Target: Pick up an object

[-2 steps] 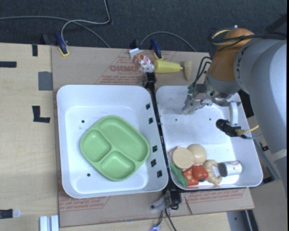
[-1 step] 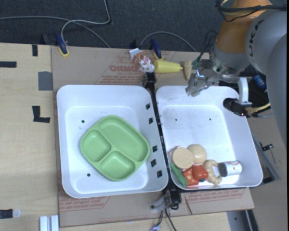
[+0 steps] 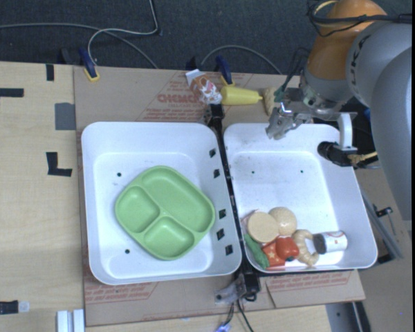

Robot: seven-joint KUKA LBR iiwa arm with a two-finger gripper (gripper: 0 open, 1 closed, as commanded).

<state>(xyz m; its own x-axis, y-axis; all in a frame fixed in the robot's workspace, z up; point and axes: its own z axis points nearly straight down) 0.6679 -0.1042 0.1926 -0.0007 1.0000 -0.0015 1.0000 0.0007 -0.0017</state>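
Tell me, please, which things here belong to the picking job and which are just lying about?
Belonging to the job:
- gripper, above the right bin's far edge
- pile of toy food in that bin's near corner
- green divided plate in the left bin

Lying about:
- yellow item beyond the bins
- blue clamps and cables

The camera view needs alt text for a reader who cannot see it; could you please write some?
A grey robot arm's pincer hangs over the far edge of the right white bin, far from the toy food pile in its near corner. The left bin holds a green divided plate.
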